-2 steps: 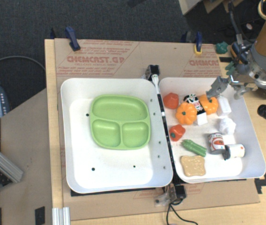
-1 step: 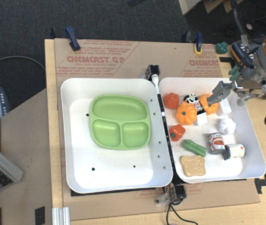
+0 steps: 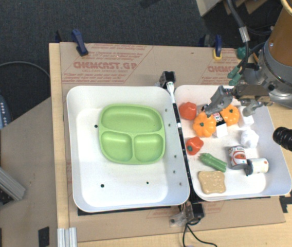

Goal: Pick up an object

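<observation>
The right bin (image 3: 277, 181) holds several toy foods. A red pepper (image 3: 187, 110) lies at its upper left. Two orange pumpkins, one larger (image 3: 204, 125) and one smaller (image 3: 231, 115), sit side by side. My gripper (image 3: 214, 106) hangs low over the gap between the pumpkins, just right of the pepper, with the grey wrist slanting up to the right. A small black, white and red piece (image 3: 218, 119) lies right under it. Nothing visibly hangs from the gripper.
A red piece (image 3: 194, 145), a green cucumber (image 3: 213, 162), a slice of toast (image 3: 211, 182), a small can (image 3: 237, 156), a white bottle (image 3: 257, 165) and white blocks (image 3: 249, 137) fill the rest of the right bin. A green divided plate (image 3: 132, 133) lies in the left bin (image 3: 81, 153).
</observation>
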`<state>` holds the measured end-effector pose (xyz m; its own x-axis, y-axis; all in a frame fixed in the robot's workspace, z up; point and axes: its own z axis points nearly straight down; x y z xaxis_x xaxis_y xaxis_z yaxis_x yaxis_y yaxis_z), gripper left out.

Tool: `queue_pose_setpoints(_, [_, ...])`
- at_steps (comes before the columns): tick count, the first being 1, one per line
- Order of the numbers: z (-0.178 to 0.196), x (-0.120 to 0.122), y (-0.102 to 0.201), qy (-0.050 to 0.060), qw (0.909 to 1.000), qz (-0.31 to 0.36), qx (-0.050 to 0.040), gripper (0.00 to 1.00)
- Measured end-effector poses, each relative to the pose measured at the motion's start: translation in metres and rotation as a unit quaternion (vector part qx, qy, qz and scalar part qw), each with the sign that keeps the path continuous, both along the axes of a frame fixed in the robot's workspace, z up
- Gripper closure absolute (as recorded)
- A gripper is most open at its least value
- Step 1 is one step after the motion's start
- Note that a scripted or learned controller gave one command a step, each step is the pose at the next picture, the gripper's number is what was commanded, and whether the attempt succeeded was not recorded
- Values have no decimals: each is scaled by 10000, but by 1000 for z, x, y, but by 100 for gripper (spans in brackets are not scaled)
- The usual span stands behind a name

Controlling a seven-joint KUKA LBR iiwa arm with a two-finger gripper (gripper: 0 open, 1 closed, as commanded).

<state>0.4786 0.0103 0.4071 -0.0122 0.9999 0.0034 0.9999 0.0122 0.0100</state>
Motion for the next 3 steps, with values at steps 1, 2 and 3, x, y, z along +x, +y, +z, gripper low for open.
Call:
queue_pose_setpoints(1, [6, 2, -6, 22, 10000, -53, -20, 100])
queue_pose_setpoints(2, [-102, -1, 24, 119, 9999, -54, -18, 100])
queue_pose_setpoints(3, [-96, 1, 22, 50, 10000, -66, -17, 0])
